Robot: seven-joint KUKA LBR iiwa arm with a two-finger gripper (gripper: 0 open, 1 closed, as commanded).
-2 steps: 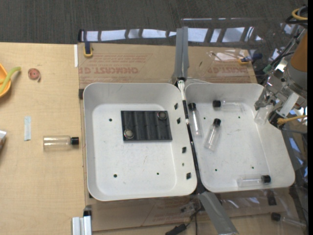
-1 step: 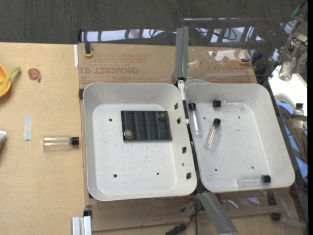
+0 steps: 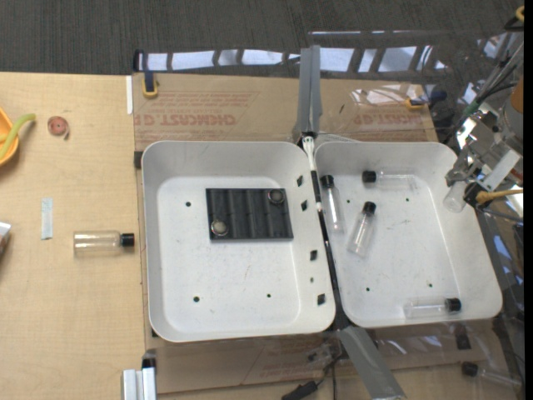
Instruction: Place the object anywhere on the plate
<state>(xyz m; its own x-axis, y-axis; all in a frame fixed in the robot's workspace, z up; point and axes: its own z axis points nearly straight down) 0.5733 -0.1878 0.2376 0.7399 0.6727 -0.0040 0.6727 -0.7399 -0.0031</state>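
Note:
A black ribbed plate [image 3: 250, 214] lies flat in the left bin [image 3: 166, 248], with two small round pieces on it, one at its top right corner [image 3: 276, 196] and one at its lower left [image 3: 219, 227]. Several clear vials with black caps lie in the right bin [image 3: 479, 248]: one along the left wall [image 3: 331, 205], one near the back [image 3: 381, 176], one in the middle [image 3: 361, 228] and one at the front right [image 3: 431, 307]. My gripper [image 3: 471, 182] hangs at the right bin's far right rim, well away from the plate. Something pale and translucent [image 3: 454, 197] sits just below it, too blurred to identify.
Another capped vial [image 3: 103, 241] lies on the wooden bench left of the bins, beside a small white strip [image 3: 47, 218], a red disc [image 3: 57, 125] and an orange-yellow item [image 3: 8, 137]. A grey divider bar [image 3: 310, 90] runs back between the bins. Cables and frame parts crowd the right side.

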